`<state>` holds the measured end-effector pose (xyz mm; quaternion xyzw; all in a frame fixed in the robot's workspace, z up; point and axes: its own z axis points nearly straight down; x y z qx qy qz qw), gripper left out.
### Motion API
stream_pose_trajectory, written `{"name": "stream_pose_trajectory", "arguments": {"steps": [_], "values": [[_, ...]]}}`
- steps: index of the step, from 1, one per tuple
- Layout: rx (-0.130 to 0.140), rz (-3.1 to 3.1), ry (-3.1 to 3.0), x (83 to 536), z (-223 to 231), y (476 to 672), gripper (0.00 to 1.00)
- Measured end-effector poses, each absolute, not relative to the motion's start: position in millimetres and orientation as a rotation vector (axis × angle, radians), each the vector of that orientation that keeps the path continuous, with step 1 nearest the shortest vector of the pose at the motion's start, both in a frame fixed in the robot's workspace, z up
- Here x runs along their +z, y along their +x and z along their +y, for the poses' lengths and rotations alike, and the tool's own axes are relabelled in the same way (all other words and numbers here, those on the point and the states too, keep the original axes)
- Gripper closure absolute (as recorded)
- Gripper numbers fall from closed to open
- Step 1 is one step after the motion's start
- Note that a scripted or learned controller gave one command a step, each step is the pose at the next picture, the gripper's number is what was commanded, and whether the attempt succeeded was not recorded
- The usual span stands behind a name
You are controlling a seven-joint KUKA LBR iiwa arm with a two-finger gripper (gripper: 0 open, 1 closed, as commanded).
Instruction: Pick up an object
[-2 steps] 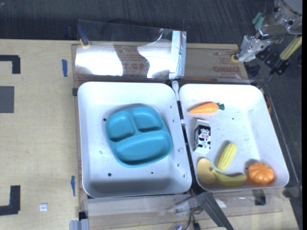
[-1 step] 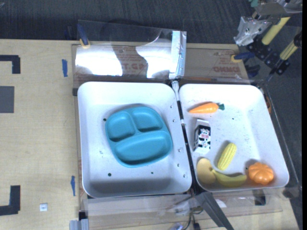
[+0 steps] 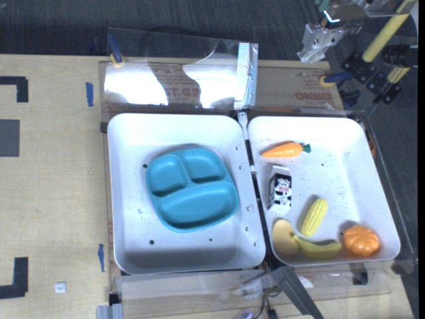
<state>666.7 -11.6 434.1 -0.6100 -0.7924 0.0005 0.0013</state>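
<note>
The right bin [image 3: 355, 145] holds several toy foods. An orange carrot [image 3: 284, 149] lies near its far left. Below it stands a small black-and-white carton [image 3: 281, 190]. A yellow corn cob [image 3: 314, 216] lies tilted in the middle. Along the near wall rest a yellow banana [image 3: 317, 247], a pale yellow fruit [image 3: 283, 235] and an orange pumpkin [image 3: 360, 240]. My gripper [image 3: 317, 45] hangs high beyond the far edge of the right bin, open, with nothing between its fingers.
The left bin [image 3: 126, 145] carries a blue divided plate [image 3: 191, 187]. A clear plastic panel [image 3: 179, 78] stands behind the left bin. Cables and a yellow hose [image 3: 388, 32] trail from the arm at the top right.
</note>
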Motion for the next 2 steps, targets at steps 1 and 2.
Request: {"name": "stream_pose_trajectory", "arguments": {"steps": [1,2], "values": [[0.004,-2.431,-1.985,434.1,10.1,657.4,1.0],[0.018,-2.184,-2.243,278.4,-17.7,650.2,1.0]]}}
